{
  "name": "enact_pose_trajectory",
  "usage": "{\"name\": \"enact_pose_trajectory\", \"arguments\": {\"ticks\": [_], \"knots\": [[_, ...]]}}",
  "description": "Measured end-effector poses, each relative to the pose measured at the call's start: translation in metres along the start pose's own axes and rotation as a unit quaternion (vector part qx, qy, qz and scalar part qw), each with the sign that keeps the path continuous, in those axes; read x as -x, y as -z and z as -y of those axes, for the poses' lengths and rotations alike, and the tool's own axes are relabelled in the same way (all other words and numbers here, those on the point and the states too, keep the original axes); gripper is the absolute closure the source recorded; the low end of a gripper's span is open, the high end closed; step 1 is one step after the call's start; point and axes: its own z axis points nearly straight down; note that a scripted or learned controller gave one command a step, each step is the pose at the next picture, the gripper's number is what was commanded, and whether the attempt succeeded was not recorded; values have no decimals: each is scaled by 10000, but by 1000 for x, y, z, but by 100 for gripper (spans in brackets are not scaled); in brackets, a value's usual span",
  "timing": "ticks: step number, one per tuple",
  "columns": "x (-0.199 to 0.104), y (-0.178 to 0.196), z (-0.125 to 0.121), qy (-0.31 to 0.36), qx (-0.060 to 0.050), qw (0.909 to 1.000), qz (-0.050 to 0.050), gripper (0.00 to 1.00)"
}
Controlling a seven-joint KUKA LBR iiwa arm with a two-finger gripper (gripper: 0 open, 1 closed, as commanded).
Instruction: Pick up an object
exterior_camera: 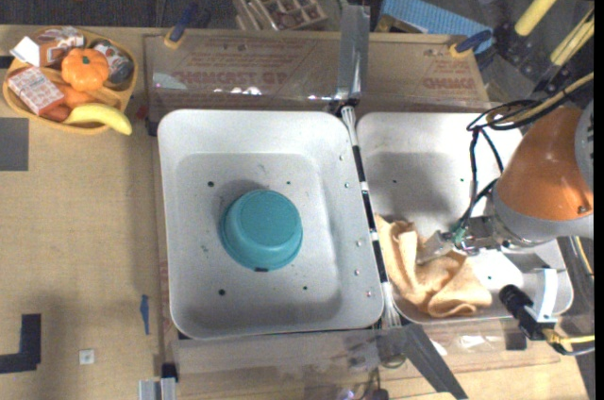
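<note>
Two white bins sit side by side on a cardboard-topped bench, with a fruit bowl [68, 82] off at ten o'clock. At the left bin's [179, 143] centre a teal bowl [262, 229] lies upside down, untouched. In the right bin [415, 139], toward five o'clock, the arm [547, 176] has its gripper [444, 247] down on a crumpled tan cloth [429, 280], touching the folds at the cloth's upper edge. Whether the tool is released or clenched cannot be told from this angle. The step in hand looks like the grasp itself, on the cloth. Next would call for a firm pinch on a fold, then a straight lift clear of the bin wall.
</note>
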Motion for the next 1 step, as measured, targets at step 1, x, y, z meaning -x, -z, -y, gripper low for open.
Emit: {"name": "enact_pose_trajectory", "arguments": {"ticks": [1], "knots": [[2,11,0,-25,21,10000,3,100]]}}
